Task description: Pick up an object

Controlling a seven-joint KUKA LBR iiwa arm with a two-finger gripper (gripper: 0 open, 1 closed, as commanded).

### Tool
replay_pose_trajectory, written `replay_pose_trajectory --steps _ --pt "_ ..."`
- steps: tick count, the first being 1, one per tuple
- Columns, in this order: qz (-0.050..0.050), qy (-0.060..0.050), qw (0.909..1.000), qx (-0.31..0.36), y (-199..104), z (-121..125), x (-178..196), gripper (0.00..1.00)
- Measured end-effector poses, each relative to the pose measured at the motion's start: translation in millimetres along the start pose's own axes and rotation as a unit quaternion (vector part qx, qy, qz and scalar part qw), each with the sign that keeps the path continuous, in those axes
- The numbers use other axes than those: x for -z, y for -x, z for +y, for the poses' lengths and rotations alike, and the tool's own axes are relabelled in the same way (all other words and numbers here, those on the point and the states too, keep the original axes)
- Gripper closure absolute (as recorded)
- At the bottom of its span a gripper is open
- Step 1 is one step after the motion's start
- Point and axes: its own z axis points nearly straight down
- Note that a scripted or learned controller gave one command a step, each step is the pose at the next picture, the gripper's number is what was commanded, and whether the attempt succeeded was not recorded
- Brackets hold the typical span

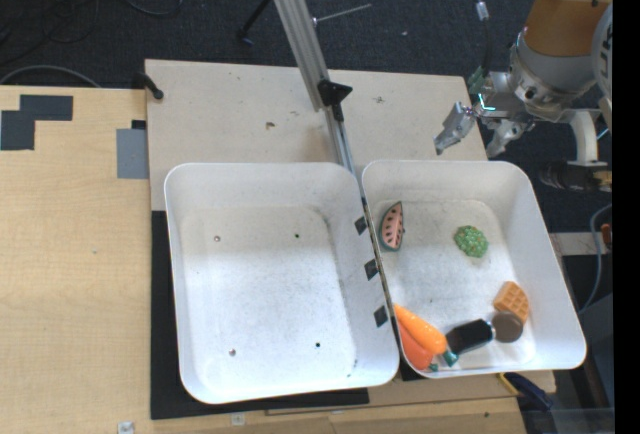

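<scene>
Two shallow white plastic bins sit side by side on the table, and all the stuff is in the right-hand bin: a watermelon-slice toy up against the divider wall, a bumpy green ball-shaped thing near the middle, a little orange waffle-looking piece touching a brown lump, a black-handled tool, and an orange carrot toy down in the front corner. The left-hand bin just has some dark specks. The grey arm's claw hangs beyond the far rim of the right bin, above the table, nowhere near any object, and I honestly can't tell how it's set from here. So I'd say this is the very start, nothing picked yet. Next it needs to swing in over the bin and drop down on something. The green ball looks like the easy target to me, sitting apart from everything else; the front-corner pile is crowded.
</scene>
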Motion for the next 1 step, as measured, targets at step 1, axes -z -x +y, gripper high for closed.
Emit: replay_pose_trajectory --steps 1 --pt "-0.001 0.002 1.0 0.001 -0.3 0.7 2.9 0.0"
